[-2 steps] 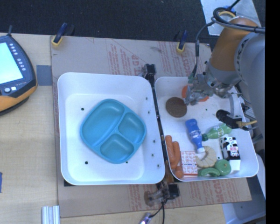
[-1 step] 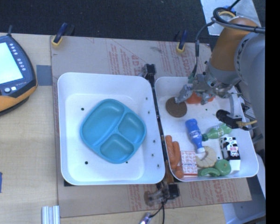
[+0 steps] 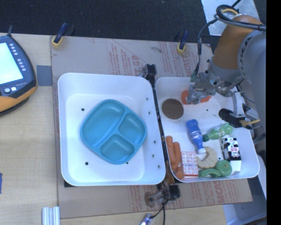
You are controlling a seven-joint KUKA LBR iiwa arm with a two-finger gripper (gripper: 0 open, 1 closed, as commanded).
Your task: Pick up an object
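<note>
We saw the pincer (image 3: 195, 95) down at the right bin's (image 3: 253, 170) far edge, right over an orange thing (image 3: 205, 98). Honestly couldn't tell its grip state.

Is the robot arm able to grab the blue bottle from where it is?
Probably yes. The blue bottle lies in the right bin with open space above it, and the gripper hangs just beyond it over the same bin. A green bottle lies close beside it, which might crowd the fingers.

I see my gripper (image 3: 195, 96) low over an orange object (image 3: 202, 98) at the right bin's (image 3: 253, 170) far end, beside a brown disc (image 3: 172, 108).
</note>
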